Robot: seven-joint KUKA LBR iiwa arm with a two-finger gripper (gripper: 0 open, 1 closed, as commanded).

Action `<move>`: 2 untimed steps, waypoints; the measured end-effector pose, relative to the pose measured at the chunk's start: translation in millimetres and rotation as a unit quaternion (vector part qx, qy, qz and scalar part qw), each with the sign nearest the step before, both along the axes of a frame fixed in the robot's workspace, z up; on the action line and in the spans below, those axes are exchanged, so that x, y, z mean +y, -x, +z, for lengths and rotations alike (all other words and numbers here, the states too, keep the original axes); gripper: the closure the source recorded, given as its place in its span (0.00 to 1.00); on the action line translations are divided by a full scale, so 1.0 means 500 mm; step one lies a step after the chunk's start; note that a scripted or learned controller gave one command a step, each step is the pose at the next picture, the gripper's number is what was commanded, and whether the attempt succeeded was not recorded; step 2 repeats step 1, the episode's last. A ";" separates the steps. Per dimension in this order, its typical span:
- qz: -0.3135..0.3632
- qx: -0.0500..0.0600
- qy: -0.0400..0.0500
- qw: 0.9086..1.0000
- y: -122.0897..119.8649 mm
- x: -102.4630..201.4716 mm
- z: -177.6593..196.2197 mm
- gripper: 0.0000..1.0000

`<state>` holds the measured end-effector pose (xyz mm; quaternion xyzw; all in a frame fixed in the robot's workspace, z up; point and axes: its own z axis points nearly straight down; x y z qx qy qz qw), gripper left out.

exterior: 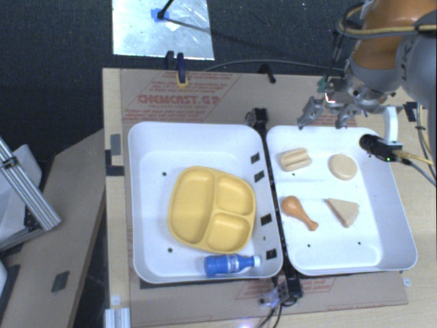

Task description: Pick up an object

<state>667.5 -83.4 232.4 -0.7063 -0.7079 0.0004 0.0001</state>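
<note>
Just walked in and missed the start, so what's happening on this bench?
The arm's gripper hovers over the far edge of the right bin, holding nothing. In that bin lie a hot dog bun, a round cookie, a drumstick and a wedge. The left bin holds a yellow divided plate and blue bottle.

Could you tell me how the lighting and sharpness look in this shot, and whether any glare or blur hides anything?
In the camera view, lighting is even and soft; the yellow divided plate and drumstick cast only faint shadows. Glare washes out the shiny sheet at the top and parts of the right bin. The gripper is slightly blurred and small, so its details are hard to read.
</note>
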 end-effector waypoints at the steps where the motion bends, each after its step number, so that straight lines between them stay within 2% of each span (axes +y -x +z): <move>1: 0.000 0.000 0.000 1.000 0.016 -0.001 -0.090 0.00; 2: 0.000 0.000 0.000 1.000 0.016 -0.001 -0.090 0.00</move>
